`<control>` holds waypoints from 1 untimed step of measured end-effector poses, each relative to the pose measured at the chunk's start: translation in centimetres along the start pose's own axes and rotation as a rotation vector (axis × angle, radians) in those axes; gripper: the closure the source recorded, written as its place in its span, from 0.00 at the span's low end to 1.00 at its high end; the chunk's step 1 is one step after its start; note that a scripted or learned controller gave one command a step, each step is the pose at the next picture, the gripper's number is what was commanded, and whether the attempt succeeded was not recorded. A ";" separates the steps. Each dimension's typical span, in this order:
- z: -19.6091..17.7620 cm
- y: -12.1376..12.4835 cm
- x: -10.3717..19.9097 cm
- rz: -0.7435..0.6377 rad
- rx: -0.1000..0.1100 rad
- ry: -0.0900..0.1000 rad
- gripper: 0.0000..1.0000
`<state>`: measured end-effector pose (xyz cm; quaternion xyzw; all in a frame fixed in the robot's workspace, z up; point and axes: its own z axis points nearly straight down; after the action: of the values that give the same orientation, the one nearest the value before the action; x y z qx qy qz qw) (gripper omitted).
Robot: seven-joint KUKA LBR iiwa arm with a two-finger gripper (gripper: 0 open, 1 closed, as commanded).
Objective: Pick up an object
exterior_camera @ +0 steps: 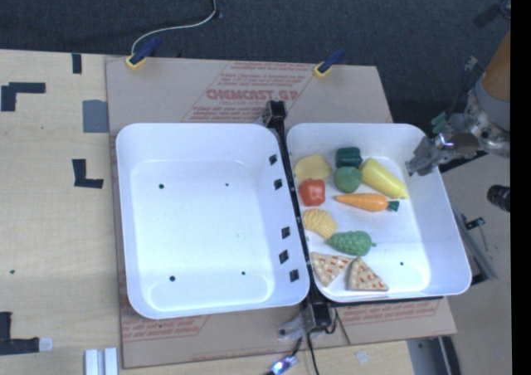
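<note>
1. Grey gripper (425, 158) at right bin's (440, 282) far right rim, finger state impossible to tell.
2. Nearest it: yellow pepper (383, 177), orange carrot (362, 202), lying inside right bin.

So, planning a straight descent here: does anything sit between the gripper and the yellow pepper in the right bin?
Nothing visible does. The gripper sits at the right bin's right rim, and the yellow pepper lies nearest, with bare floor between them.
</note>
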<state>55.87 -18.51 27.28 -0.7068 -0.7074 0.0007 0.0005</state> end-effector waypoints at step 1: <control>16.3 5.4 -2.3 -0.001 0.011 0.003 0.00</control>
<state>61.30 -20.83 10.94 -0.7064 -0.7078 0.0035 0.0052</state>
